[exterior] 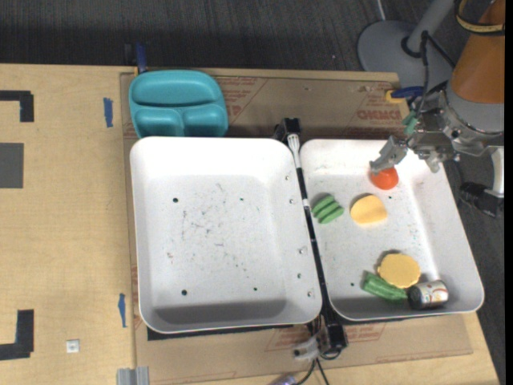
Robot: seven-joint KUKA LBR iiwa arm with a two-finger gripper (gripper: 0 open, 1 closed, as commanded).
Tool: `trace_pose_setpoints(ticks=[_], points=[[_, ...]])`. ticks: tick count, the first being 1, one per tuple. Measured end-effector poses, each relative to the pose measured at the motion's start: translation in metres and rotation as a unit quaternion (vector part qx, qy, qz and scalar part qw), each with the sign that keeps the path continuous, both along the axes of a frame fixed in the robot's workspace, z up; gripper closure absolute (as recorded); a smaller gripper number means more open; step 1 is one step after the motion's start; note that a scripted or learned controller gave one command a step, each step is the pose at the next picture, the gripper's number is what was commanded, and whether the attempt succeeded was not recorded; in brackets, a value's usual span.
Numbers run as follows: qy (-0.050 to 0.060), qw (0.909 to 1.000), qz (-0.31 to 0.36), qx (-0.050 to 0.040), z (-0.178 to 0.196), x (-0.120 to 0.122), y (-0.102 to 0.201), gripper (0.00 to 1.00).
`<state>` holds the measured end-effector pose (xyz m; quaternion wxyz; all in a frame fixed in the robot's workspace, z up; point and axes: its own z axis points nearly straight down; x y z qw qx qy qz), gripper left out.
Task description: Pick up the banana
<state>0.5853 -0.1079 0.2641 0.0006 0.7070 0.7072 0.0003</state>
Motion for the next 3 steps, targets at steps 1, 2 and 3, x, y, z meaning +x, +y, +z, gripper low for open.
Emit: trace_pose_setpoints(ticks=[1, 2, 3], points=[[0.001, 0.9994, 0.034, 0.0005, -0.032, -0.068, 0.038, 0.0], [0.002, 0.9949, 0.101, 0.0007, -0.08, -0.106, 0.124, 0.0], [0.001, 0.9995, 0.032, 0.0004, -0.08, -0.106, 0.189, 0.0]])
